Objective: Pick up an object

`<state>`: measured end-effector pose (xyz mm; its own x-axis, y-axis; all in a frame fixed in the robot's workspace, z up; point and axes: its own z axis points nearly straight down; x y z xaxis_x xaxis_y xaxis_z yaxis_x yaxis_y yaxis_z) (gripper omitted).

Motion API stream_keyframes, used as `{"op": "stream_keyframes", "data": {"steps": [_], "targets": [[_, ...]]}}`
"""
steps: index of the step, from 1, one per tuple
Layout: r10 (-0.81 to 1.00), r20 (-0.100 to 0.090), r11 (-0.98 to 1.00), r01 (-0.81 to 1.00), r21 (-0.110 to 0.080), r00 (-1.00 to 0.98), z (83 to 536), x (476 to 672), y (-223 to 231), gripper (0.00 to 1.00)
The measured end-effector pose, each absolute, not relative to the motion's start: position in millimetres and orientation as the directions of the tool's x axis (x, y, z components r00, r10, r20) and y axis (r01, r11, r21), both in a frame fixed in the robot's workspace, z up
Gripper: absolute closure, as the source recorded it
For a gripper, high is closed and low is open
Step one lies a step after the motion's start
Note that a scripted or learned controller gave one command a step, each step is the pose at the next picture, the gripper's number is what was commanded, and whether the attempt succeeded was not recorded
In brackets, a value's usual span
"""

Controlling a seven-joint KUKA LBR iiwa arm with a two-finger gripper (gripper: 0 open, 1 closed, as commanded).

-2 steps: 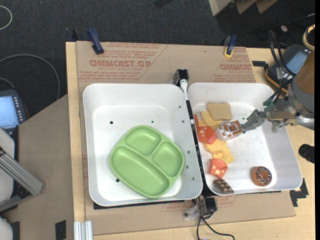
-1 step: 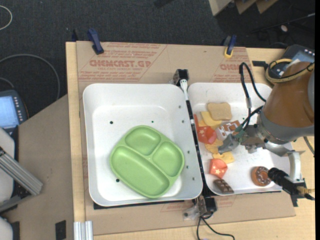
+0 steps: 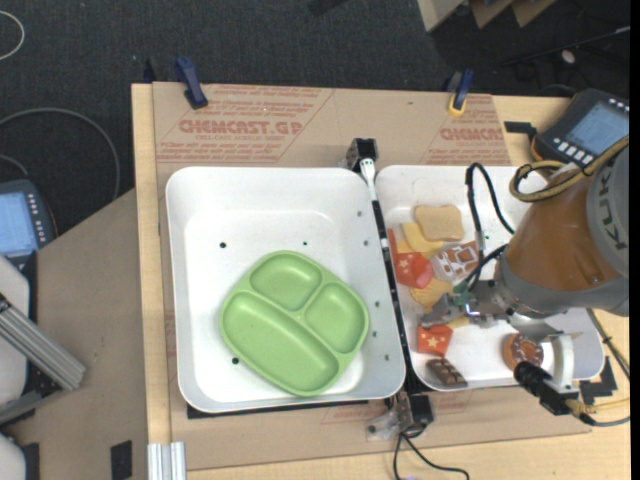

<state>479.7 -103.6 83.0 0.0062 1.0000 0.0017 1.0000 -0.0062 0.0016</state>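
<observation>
The arm [image 3: 560, 243] reaches in from the right and hangs low over the right bin [image 3: 480, 373], its gripper [image 3: 462, 306] down among a loose heap of small food-like pieces. Whether the gripper is wide, narrow or closed on something cannot be told from this angle, since the wrist covers most of it.

To do the pick well, the gripper should settle on one piece only and take it across its narrow side, with room on both sides for the tips to pass. The heap is crowded, so a piece at the edge looks like the safer choice. The red piece [image 3: 433, 339] lies just beside the gripper on its near left, a little apart from the rest. It appears flat and roughly square, bright red with a small pale mark, and would probably slide if pushed from one side. A straight descent and a slow lift seem wise, so that no neighbour is dragged along.

Further back lie a tan slice [image 3: 440, 221] like bread, a yellow piece [image 3: 414, 239] and a red and white packet [image 3: 456, 259], touching or overlapping one another. A dark brown piece [image 3: 447, 373] rests near the front wall of the bin.

The left bin [image 3: 200, 198] holds a green divided plate [image 3: 294, 320] lying flat, well apart from the gripper.
</observation>
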Motion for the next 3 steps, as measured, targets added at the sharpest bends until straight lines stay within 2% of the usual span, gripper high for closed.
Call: {"op": "stream_keyframes", "data": {"steps": [1, 2, 3], "targets": [[1.0, -0.003, 0.003, 1.0, 0.008, -0.003, 85, 565.8, -119, 0.0], [1.0, 0.003, -0.001, 1.0, -0.005, 0.001, 84, 522.4, -96, 0.0], [1.0, -0.002, 0.0, 1.0, -0.002, 0.0, 85, 582.3, -126, 0.0]]}}
